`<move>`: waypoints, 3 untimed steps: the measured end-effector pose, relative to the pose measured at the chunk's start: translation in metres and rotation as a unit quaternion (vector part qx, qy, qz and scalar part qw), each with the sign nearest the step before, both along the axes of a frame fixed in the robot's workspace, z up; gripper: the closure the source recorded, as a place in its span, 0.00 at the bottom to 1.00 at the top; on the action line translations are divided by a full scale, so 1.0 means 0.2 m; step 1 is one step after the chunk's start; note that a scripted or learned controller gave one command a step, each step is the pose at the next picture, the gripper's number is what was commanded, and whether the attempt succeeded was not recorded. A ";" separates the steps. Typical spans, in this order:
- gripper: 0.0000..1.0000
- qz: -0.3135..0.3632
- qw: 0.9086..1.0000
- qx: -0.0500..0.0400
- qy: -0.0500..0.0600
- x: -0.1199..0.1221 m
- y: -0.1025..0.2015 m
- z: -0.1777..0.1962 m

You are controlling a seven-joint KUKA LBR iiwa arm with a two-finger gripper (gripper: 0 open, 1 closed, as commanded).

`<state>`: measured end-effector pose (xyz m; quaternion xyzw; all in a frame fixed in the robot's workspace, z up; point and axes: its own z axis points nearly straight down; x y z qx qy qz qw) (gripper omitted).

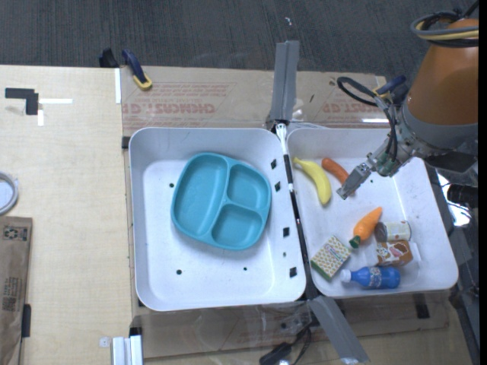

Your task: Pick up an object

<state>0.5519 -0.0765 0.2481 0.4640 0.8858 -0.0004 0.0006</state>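
Reaching in from three o'clock, the arm (445,74) hangs its gripper (351,181) low over the right bin (434,204), toward that bin's eleven o'clock corner. Whether the claw stands wide or narrow cannot be told from this slant, and nothing shows between its tips, so it appears to carry nothing.

Closest to it are the yellow banana (318,179), just at its nine o'clock, and a small red-orange piece (333,166) at about ten o'clock; either looks a likely target, judging by how the tool is angled down toward them. Further choices sit at the bin's five to six o'clock: a carrot (367,226), a patterned box (331,257), a blue bottle (373,278) and two small packets (394,243), crowded together, which probably makes them harder to grasp cleanly.

The left bin (144,204) holds a blue divided plate (221,201) lying flat in its middle, well apart from the arm.
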 end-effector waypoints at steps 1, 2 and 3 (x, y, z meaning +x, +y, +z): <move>0.00 0.048 0.999 0.000 0.000 0.19 -0.17 -0.78; 1.00 0.046 0.999 0.000 -0.001 0.20 -0.17 -0.73; 1.00 0.056 0.998 0.000 -0.001 0.13 0.03 -0.04</move>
